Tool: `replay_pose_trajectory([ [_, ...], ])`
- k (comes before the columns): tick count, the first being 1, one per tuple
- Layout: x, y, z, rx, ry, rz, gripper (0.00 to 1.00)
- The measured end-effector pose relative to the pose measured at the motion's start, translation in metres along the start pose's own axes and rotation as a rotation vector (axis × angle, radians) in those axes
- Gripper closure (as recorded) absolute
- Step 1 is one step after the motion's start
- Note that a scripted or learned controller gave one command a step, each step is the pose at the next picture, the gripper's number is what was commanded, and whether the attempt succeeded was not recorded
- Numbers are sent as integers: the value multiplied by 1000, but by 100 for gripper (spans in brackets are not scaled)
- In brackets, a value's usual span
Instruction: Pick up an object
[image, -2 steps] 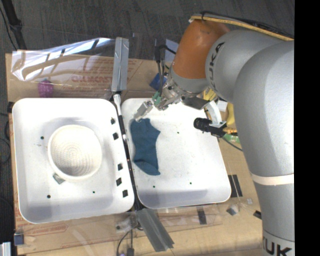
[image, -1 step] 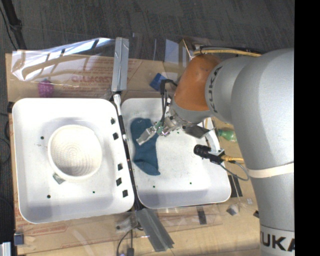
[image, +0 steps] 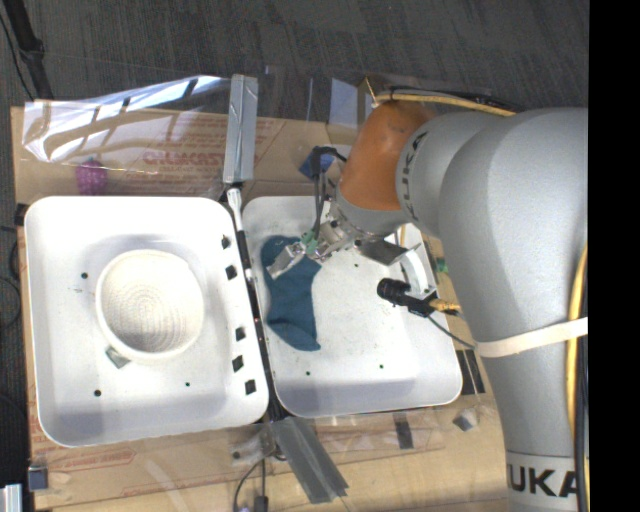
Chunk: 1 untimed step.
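A dark blue cloth (image: 293, 300) lies crumpled along the left side of the right bin (image: 400, 370). My gripper (image: 298, 252) is low over the cloth's upper end, at or just above the fabric. The grey arm with its orange band (image: 375, 165) reaches in from the right and covers the bin's far right corner. A white ribbed bowl (image: 150, 303) sits upside down in the middle of the left bin (image: 60, 400), far from the gripper.
A small grey piece (image: 117, 357) pokes out under the bowl's near edge. A black plug with a yellow tip (image: 405, 295) juts from the wrist over the right bin. A purple object (image: 90, 178) lies on the cardboard behind the left bin.
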<state>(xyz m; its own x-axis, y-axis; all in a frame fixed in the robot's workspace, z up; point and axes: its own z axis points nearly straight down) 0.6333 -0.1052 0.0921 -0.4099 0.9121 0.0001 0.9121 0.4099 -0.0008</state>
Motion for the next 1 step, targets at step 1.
replay_pose_trajectory([
  [1,0,1,-11,-1,-1,-3,100],
])
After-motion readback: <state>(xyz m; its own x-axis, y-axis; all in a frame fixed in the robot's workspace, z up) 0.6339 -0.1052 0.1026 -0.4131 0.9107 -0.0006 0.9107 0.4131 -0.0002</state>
